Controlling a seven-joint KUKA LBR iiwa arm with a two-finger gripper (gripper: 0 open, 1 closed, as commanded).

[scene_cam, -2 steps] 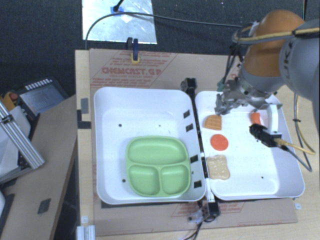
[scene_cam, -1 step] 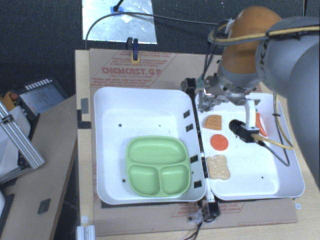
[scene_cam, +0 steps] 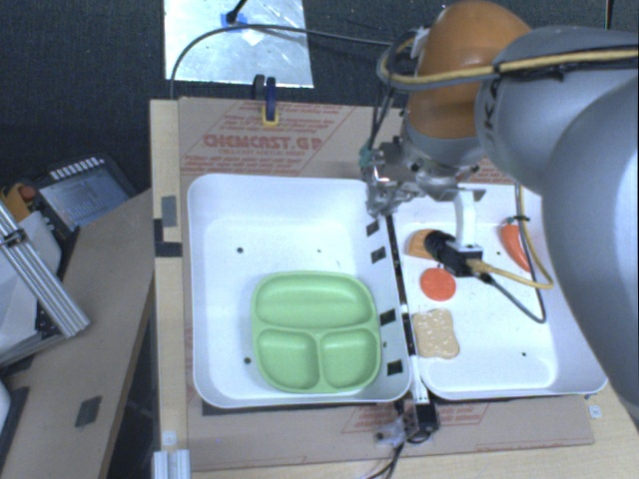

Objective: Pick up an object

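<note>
My gripper (scene_cam: pixel 380 200) hangs over the far end of the divider between the two bins, with nothing visibly held in it. In the right bin (scene_cam: pixel 544 372) lie a red-orange round disc (scene_cam: pixel 436 284), a tan bread-like slice (scene_cam: pixel 436 333) nearer the front, and a small orange-tan piece (scene_cam: pixel 417 244) just right of the divider. An orange carrot-like piece (scene_cam: pixel 514 245) lies farther right, partly behind the arm. The disc is a short way in front and to the right of the gripper.
A green three-compartment plate (scene_cam: pixel 315 332) fills the front of the left bin (scene_cam: pixel 205 267). The grey arm covers the back right of the right bin. Black clips line the divider (scene_cam: pixel 397 297) between the bins.
</note>
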